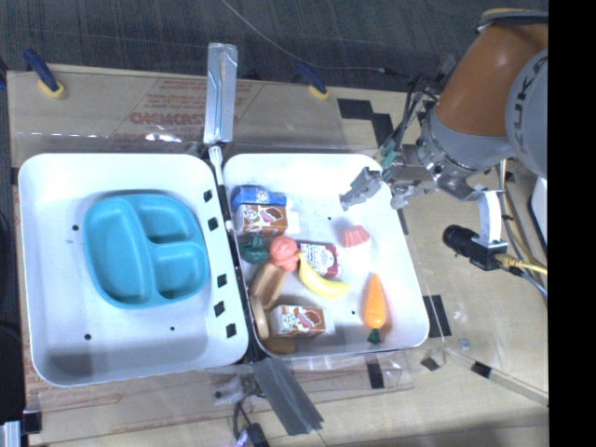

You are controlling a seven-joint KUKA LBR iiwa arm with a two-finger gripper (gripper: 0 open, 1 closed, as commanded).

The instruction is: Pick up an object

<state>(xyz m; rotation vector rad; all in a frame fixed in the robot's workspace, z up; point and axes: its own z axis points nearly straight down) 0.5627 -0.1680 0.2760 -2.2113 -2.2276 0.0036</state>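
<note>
We see the gripper point(365, 188) above the right bin's point(307, 171) upper right corner, its grey metal fingers blurred and small; we cannot tell whether they are apart or together, and nothing shows between them. Just below it lies a small pink ridged piece point(355, 237) on smooth white plastic. Further out sit a glossy orange carrot point(373, 304), a curved yellow banana point(321, 282), a hot dog bun point(267, 284) and printed cartons point(260, 209), crowded along the bin's left wall and partly overlapping. The bin's upper middle floor lies open. In the left bin point(56, 194) rests a moulded blue divided tray point(147, 248).
</note>
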